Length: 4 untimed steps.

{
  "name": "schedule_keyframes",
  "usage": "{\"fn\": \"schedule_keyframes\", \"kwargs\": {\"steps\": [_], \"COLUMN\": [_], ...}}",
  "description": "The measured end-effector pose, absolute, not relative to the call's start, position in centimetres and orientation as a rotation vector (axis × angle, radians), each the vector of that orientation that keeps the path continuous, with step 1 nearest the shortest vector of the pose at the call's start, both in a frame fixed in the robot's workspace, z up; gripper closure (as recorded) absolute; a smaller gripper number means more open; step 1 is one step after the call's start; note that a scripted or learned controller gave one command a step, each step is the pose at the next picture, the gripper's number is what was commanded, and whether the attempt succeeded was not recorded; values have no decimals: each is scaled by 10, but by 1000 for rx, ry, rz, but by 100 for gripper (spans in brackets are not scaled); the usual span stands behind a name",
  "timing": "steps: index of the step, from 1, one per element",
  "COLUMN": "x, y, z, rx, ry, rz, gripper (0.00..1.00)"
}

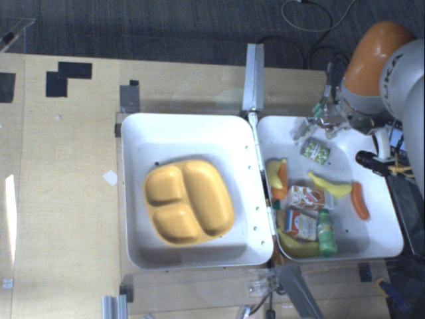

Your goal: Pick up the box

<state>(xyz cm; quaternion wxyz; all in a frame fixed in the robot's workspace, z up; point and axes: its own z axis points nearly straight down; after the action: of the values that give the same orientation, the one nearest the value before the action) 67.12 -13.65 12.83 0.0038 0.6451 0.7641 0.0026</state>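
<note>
Nearest the lens, a banana (299,247) lies along the right bin's (392,241) front wall. Just behind it, two juice boxes: one (301,225) touching a green bottle (325,232), the other (308,197) behind, long axes roughly left-right. End effector (323,122) hovers at the bin's back, above a small green packet (315,152); finger state unreadable. Left bin (133,178) holds a yellow tray (189,200).

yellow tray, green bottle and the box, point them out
yellow tray (189,199), camera view, middle divider
green bottle (326,231), camera view, its body
box (307,198), camera view, printed top face
</note>
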Motion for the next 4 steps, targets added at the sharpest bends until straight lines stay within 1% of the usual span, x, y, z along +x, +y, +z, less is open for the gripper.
{"fn": "schedule_keyframes", "kwargs": {"steps": [1, 2, 3, 4], "x": [671, 674, 671, 636], "y": [-108, -106, -38, -39], "z": [89, 102, 220, 235], "rx": [1981, 1973, 2026, 2140], "ry": [2427, 2426, 2392, 2299], "rz": [5, 15, 10, 4], "gripper": [0, 100, 100, 100]}}
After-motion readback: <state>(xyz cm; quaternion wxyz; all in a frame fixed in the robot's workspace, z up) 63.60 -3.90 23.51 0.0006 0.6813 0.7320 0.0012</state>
